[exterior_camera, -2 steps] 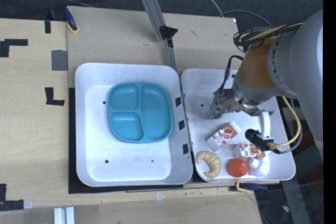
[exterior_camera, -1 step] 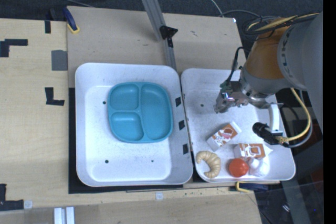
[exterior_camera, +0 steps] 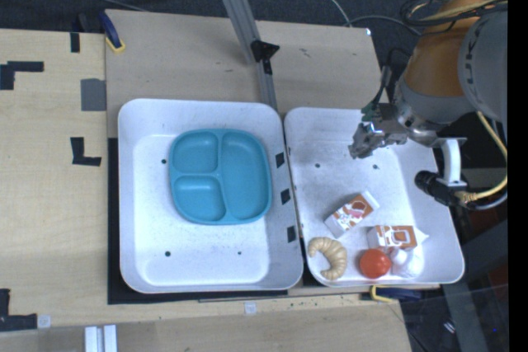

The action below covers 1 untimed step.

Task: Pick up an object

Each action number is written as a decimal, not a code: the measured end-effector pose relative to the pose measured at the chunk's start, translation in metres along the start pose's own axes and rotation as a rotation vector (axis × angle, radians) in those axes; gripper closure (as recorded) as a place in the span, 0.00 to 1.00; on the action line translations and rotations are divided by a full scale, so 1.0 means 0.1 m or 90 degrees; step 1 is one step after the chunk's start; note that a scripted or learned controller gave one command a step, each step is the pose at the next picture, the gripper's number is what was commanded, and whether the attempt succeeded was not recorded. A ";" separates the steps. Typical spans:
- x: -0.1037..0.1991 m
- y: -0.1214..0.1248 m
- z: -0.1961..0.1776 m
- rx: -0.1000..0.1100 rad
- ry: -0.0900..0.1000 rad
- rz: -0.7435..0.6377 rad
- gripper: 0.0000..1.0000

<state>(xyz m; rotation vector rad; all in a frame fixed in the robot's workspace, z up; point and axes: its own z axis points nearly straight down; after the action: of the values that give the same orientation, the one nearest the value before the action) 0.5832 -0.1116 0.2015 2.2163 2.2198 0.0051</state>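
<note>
In the right bin (exterior_camera: 330, 136), near its front edge, lie a small white and orange carton (exterior_camera: 351, 213), a second carton (exterior_camera: 397, 237), a tan croissant (exterior_camera: 331, 255) and a red ball (exterior_camera: 374, 263). My gripper (exterior_camera: 364, 142) hangs over the upper right part of that bin, well behind all of them. Nothing shows between its fingers.
The left bin (exterior_camera: 140, 177) holds a blue divided plate (exterior_camera: 220, 176). A grey metal bar (exterior_camera: 239, 4) slants down from the top to the gap between the bins. The arm (exterior_camera: 450, 70) comes in from the right over the right bin's rim.
</note>
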 end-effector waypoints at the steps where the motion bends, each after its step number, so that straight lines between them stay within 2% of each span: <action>1: 0.00 0.00 0.01 0.004 0.001 0.000 1.00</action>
<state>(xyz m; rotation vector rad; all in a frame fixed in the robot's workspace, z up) 0.5832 -0.1112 0.2002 2.2209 2.2230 -0.0010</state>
